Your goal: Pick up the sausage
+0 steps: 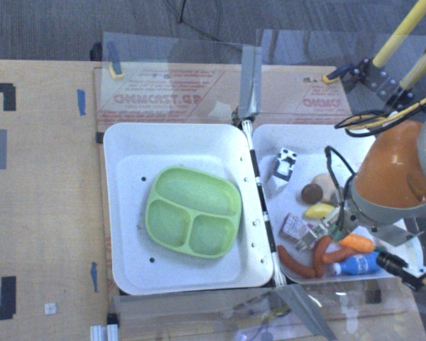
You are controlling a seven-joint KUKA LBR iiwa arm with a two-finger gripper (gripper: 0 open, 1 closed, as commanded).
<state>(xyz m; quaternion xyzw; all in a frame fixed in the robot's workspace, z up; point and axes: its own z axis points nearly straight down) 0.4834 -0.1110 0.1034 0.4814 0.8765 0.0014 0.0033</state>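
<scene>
The sausage (297,263) is red-brown and curved. It lies near the front left corner of the right bin (266,190), and its right end bends up toward the gripper. My gripper (318,234) hangs low over the heap of items just above that raised end, below the arm's orange band (392,170). From here I cannot see whether it touches the sausage or whether anything is in its grip.
Around the gripper lie an orange carrot (356,244), a blue bottle (358,264), a yellow piece (317,209), a brown ball (312,192), a small packet (292,226) and a black-and-white item (285,164). The left bin (128,148) holds a green divided plate (193,212).
</scene>
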